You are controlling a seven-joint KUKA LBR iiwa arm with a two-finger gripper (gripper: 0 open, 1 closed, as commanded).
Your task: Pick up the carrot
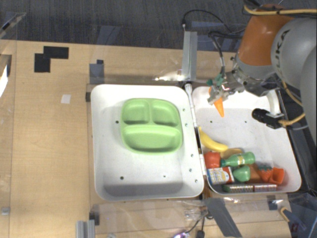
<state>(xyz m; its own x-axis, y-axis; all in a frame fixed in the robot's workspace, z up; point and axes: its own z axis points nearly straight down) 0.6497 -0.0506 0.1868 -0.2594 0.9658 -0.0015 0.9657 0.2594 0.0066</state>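
The two-finger gripper (pixel 221 89) is closing on the leafy top of the small orange plastic carrot (pixel 218 105), which is hanging point-down near the far-left corner of the right shallow white bin (pixel 282 148). Whether its tip is touching the bin floor is not clear. To do this well, the arm is best rising straight and slowly, since the hold is at the very end and the carrot is liable to swing or slip.

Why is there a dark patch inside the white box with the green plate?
In the camera view, the left bin has a soft grey shadow along its near wall, where its rim blocks the light; the green plate looks evenly lit, and the picture looks slightly soft all over.
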